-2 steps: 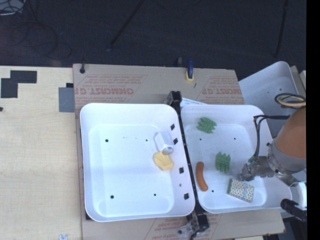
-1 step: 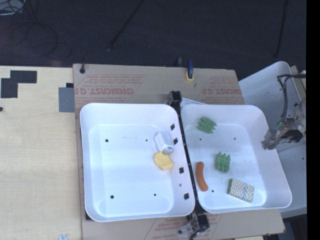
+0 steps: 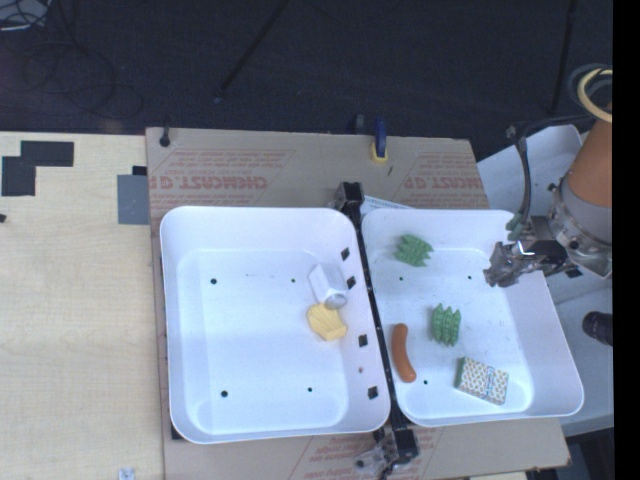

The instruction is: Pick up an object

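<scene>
lab test bench | cardboard-lined bench [image 3: 250, 168] | two white bins [image 3: 190, 268] | loose cables [image 3: 60, 28]

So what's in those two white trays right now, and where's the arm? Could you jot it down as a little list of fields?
left bin: white cylinder touching a yellow piece, near the divider
right bin: two green pieces, orange sausage shape, patterned block
gripper: over the right bin's far right edge, nothing seen in it
arm: enters from the right

Left bin [image 3: 190, 268] holds a small cylinder [image 3: 328, 285] just behind a lump [image 3: 327, 322]; right bin [image 3: 545, 348] holds four pieces, spread apart.
</scene>
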Tool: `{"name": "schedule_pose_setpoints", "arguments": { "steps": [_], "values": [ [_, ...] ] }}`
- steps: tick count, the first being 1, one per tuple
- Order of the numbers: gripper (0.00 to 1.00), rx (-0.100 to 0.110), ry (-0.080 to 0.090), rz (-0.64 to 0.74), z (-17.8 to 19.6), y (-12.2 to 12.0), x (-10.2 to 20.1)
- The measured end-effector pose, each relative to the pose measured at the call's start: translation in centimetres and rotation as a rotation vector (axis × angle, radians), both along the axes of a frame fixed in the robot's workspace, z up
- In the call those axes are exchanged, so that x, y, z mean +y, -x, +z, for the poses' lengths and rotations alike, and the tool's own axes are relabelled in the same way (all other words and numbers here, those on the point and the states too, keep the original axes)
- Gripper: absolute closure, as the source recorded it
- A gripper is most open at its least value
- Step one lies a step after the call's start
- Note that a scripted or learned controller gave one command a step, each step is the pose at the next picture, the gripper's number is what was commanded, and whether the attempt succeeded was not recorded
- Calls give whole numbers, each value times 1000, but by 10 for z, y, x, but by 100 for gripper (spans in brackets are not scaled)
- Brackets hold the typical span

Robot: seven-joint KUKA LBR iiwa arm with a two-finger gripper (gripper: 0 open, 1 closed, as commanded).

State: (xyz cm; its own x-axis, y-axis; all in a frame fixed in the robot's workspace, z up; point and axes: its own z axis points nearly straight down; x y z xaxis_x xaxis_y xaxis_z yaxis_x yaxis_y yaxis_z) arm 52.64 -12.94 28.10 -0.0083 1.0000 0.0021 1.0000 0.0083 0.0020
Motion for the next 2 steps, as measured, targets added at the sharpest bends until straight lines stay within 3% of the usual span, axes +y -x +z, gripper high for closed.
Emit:
{"name": "schedule_pose_setpoints", "arguments": {
  "steps": [1, 2],
  "values": [
    [100, -1, 0, 1, 56, 10, 82],
    [100, -4, 0, 1, 124, -12, 161]
  ]
}}
